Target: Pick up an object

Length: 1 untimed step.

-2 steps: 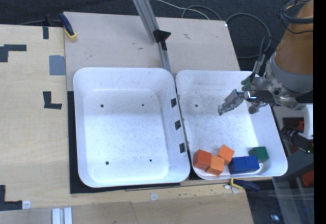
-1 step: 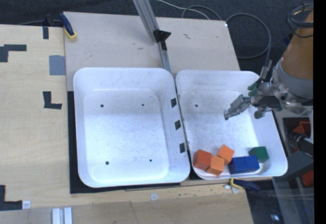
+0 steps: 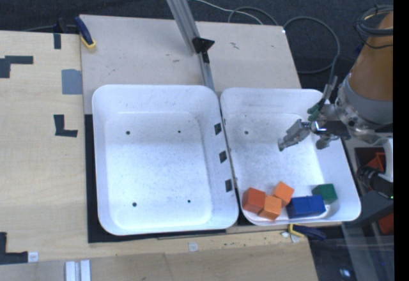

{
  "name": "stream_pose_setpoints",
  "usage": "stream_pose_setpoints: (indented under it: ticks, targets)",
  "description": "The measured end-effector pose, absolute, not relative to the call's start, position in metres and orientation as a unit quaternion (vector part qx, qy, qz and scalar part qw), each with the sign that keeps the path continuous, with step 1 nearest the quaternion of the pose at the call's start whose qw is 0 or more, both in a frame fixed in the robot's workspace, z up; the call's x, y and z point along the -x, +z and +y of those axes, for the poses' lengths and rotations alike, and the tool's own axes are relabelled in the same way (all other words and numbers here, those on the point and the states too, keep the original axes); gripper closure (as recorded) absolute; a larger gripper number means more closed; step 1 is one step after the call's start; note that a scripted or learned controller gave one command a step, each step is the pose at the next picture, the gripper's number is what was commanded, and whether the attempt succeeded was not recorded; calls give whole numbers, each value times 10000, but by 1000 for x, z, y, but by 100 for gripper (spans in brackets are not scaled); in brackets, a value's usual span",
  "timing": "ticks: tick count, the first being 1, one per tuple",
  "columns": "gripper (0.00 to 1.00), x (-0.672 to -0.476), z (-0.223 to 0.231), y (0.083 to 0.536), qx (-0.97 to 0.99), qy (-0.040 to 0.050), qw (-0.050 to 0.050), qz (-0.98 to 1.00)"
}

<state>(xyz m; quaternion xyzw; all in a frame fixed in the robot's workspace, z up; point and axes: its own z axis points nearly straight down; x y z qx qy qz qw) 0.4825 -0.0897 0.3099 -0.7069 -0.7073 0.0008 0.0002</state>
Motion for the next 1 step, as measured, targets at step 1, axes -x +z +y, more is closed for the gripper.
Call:
stream_pose_setpoints:
  ticks: [1]
  targets:
    - [0,-498,-76,312,7064,4,-1,-7078]
